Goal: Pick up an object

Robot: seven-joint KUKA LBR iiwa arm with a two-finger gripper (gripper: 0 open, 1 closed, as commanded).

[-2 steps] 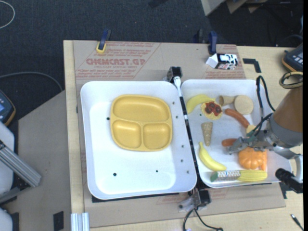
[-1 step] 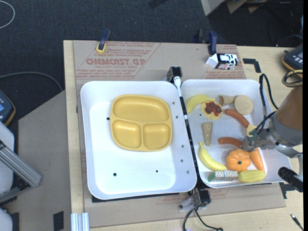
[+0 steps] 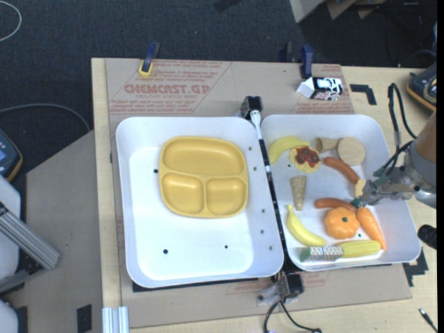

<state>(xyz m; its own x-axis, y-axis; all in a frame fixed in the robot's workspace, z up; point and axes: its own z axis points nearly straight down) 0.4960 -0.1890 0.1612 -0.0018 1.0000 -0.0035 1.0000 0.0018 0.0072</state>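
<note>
Jaws (image 3: 365,194), spread unclear, low by the right bin's (image 3: 393,236) right wall, just above the carrot (image 3: 370,225).

You have dark carpet floor (image 3: 62,33) from nine to twelve o'clock around the cardboard-topped bench (image 3: 173,82); lighting even.

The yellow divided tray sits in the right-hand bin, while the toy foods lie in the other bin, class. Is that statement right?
Not quite. The camera view shows the yellow divided tray in the left-hand bin, not the right. The toy foods, such as the orange pumpkin, the carrot and the bananas, lie in the other bin, on the right.
</note>
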